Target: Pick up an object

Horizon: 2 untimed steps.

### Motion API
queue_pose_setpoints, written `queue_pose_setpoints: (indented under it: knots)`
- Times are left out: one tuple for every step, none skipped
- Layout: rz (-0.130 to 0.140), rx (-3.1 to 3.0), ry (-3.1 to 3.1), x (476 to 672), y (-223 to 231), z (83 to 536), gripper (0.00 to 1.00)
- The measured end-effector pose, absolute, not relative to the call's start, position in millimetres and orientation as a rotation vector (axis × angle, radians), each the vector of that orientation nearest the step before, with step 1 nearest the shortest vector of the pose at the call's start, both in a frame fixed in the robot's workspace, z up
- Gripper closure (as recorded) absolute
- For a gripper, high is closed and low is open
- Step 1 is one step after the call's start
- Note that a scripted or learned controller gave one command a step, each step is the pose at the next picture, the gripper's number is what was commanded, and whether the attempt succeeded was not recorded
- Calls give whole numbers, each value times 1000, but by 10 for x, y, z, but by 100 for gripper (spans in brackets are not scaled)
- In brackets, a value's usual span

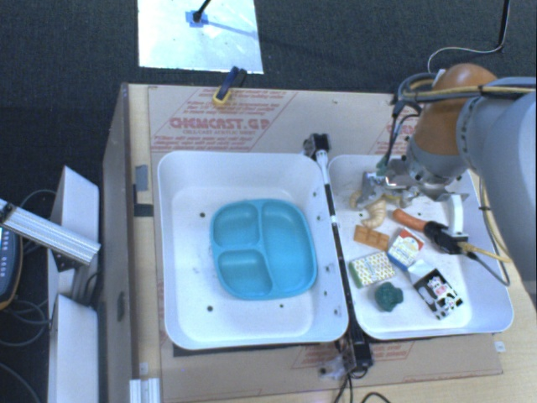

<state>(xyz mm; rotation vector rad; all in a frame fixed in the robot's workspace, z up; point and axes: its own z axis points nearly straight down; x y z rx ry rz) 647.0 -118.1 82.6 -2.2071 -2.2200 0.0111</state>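
My gripper [375,188] hangs low over the back left part of the right bin [495,309]. Right beneath it lies a pale tan, curved piece [377,211]; whether they touch is unclear. An orange carrot [410,219] lies just to the right of that piece. In front of them sit a brown cracker [372,238], a small red, white and blue carton [405,248] and a green patterned packet [372,269]. A dark teal lump [388,295] and a black and white box [440,293] lie nearer the front.
The left bin [185,225] holds a blue divided plate [262,248]. A dark rail [329,217] runs between the two bins. The grey arm [495,141] reaches in from the right above the right bin's back edge.
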Motion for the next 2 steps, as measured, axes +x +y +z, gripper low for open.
queue_pose_setpoints:
  knots:
    - [-1,-2220,-2224,6055,-907,845,0]
    - [-4,-2219,-2227,6064,-909,954,100]
